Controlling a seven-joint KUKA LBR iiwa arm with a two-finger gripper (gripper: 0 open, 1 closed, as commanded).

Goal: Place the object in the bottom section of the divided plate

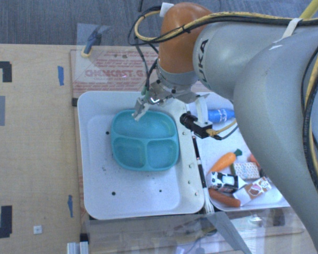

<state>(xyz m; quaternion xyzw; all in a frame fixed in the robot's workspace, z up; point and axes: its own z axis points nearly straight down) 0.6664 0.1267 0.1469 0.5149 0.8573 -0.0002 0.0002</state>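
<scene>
One grey two-finger gripper [139,110] over far rim of teal three-section plastic plate [145,140] in left white bin [95,194]; finger state unclear.

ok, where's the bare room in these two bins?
Left bin: bare floor below the blue divided plate and a strip to its left. The plate's sections look bare; the hand hangs over its top rim. Right bin: crowded with a carrot, a blue bottle and other toys.
</scene>
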